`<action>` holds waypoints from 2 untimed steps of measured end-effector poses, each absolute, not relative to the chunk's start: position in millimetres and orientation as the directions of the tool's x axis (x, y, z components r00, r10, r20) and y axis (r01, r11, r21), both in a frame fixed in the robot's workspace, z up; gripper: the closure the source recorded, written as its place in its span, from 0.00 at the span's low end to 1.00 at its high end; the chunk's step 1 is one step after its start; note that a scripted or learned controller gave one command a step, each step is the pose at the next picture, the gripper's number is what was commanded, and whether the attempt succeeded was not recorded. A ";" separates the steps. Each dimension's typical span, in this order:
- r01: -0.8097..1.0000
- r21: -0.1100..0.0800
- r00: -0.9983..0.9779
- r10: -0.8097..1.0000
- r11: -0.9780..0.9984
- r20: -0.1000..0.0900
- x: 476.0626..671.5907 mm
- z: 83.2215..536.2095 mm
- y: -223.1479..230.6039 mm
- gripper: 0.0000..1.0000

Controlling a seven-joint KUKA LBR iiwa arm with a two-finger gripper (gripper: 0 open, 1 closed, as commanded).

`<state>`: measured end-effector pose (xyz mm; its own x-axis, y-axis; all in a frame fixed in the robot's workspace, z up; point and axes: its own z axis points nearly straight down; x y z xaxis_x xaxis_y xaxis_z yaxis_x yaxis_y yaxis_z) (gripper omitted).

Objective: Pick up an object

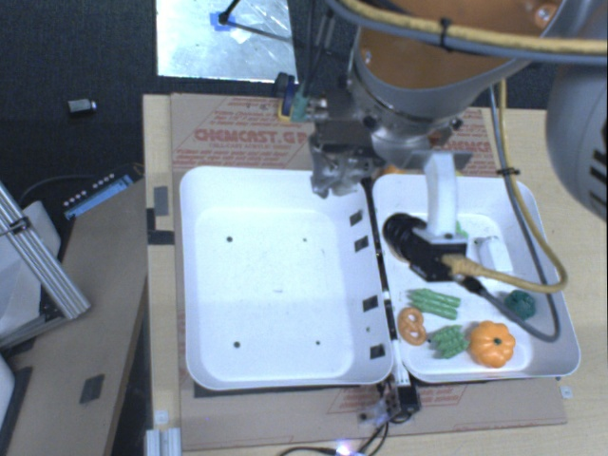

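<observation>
At the far end of the divider between two white bins on the table [237, 139], the end effector [334, 180] hangs over the upper right corner of the left bin [266, 283]; I cannot tell whether it is open or closed (the wrist hides much of it). The pickable things lie in the right bin [480, 202], well apart from it: a pretzel [412, 326], green bean pods [434, 301] just behind it, a knobbly green piece [448, 341] beside an orange pumpkin [490, 343], and a teal piece [520, 302] near the right wall.
</observation>
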<state>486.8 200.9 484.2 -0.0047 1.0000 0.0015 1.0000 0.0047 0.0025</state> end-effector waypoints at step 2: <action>1.000 0.003 -0.007 1.000 0.007 0.003 518.8 536.2 171.1 1.00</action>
